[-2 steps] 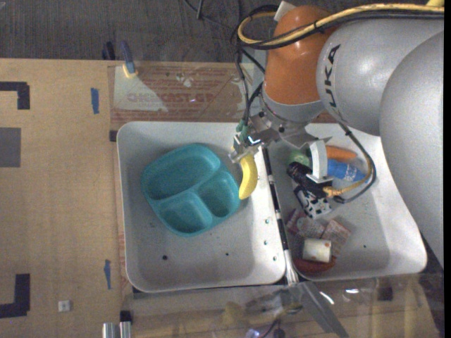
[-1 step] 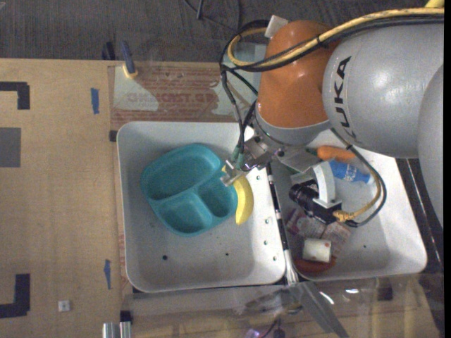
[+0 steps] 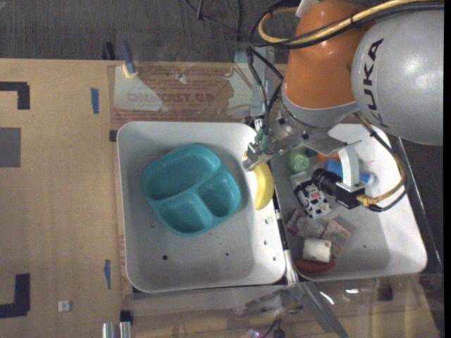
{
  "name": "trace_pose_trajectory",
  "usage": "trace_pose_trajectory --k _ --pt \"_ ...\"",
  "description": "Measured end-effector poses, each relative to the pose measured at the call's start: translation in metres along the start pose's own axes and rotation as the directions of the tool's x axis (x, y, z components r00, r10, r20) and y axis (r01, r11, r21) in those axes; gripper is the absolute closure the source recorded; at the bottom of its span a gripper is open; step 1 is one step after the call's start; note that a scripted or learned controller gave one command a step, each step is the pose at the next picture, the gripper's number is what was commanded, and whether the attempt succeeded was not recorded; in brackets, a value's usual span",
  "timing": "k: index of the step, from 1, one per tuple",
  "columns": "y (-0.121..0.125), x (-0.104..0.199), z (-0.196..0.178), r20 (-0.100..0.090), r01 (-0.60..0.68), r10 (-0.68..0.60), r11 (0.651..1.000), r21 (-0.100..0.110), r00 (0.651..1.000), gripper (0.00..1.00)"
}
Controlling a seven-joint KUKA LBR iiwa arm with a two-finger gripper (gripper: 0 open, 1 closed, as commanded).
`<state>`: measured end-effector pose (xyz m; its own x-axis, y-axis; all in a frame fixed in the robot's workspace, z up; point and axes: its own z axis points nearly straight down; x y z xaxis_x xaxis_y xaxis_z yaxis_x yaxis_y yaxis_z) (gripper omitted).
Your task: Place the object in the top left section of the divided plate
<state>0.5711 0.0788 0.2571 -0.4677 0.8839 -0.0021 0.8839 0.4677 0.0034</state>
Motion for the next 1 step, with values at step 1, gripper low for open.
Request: trace_pose_trajectory --k 1 --pt "-0.0121 0.025 0.0007 -0.003 0.098 -0.098 0.995 0.004 0.995 1.0"
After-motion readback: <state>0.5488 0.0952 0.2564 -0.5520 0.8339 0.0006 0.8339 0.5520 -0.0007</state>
